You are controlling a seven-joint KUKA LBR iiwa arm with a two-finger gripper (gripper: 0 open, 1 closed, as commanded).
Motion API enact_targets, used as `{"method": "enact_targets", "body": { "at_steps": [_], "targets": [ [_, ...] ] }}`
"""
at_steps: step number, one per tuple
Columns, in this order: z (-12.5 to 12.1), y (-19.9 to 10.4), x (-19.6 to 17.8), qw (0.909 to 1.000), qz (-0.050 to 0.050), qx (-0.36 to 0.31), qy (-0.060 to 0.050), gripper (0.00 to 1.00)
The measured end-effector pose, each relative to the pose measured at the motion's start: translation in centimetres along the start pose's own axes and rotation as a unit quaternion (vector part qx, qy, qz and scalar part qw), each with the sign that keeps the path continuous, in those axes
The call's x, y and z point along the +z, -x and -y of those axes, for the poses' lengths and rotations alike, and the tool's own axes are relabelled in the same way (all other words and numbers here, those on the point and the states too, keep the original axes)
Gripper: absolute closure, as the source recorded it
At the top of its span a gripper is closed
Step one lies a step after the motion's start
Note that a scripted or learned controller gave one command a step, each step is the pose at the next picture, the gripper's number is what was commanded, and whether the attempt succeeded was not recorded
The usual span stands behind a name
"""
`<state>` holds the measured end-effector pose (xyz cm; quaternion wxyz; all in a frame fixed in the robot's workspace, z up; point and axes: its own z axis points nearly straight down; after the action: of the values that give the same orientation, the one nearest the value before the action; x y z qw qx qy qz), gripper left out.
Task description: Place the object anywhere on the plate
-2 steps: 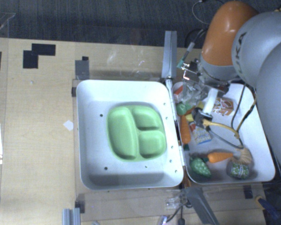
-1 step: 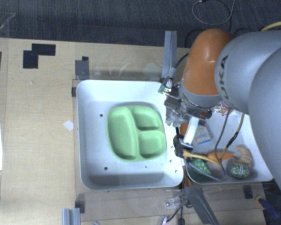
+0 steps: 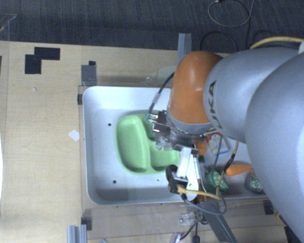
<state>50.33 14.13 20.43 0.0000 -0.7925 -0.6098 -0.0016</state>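
Grey-shelled and banded in orange, the robot arm (image 3: 253, 100) looms closest, its wrist hanging over the right part of a pale green, rounded plastic plate (image 3: 134, 143) lying in the shallow white left bin (image 3: 99, 135). The claw (image 3: 159, 134) sits under the wrist, above the plate's right edge; whether it is clenched, released or carrying anything cannot be told. An orange tapered object (image 3: 238, 169) and a dark green rounded one (image 3: 215, 178) lie to the right, well off the plate; which is the task's thing is unclear. A good placement probably means descending straight over the plate's flat middle, letting go low, then rising vertically so nothing rolls off.
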Motion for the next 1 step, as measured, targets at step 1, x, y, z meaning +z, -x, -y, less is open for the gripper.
{"method": "enact_targets", "body": {
  "at_steps": [1],
  "targets": [
    [-0.03,0.04,-0.02,1.0,0.0,0.001,0.0,0.0]
  ]
}}
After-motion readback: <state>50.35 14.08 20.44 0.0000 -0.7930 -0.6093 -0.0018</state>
